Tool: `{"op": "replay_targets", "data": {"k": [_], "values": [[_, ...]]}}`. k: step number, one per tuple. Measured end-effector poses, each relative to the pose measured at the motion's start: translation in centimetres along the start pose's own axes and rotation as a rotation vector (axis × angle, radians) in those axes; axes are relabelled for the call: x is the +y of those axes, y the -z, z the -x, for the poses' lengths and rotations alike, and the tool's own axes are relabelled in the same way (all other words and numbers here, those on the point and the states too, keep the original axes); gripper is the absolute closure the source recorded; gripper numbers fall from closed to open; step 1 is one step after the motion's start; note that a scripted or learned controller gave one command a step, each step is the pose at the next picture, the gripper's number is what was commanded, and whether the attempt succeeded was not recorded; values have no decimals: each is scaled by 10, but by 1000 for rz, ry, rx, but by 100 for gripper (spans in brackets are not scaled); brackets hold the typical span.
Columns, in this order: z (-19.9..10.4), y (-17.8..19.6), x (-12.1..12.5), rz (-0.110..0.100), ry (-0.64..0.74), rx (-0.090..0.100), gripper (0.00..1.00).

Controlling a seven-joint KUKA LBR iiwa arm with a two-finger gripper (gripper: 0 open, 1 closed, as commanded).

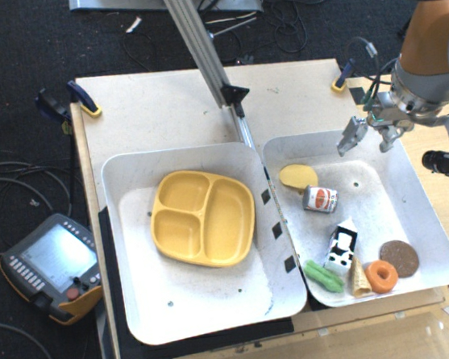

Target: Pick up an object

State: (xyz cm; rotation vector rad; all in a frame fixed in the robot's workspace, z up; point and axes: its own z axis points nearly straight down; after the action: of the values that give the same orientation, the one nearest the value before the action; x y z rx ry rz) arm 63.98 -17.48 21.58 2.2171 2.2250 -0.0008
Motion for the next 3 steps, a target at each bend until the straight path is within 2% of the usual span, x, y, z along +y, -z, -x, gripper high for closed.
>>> {"op": "replay_targets", "data": {"k": [1, 2, 3], "values": [[0, 0, 0, 0, 0, 0, 0], [-1, -50, 9, -4, 0, 1, 0], [5, -113, 6, -6, -4, 1, 0]]}}
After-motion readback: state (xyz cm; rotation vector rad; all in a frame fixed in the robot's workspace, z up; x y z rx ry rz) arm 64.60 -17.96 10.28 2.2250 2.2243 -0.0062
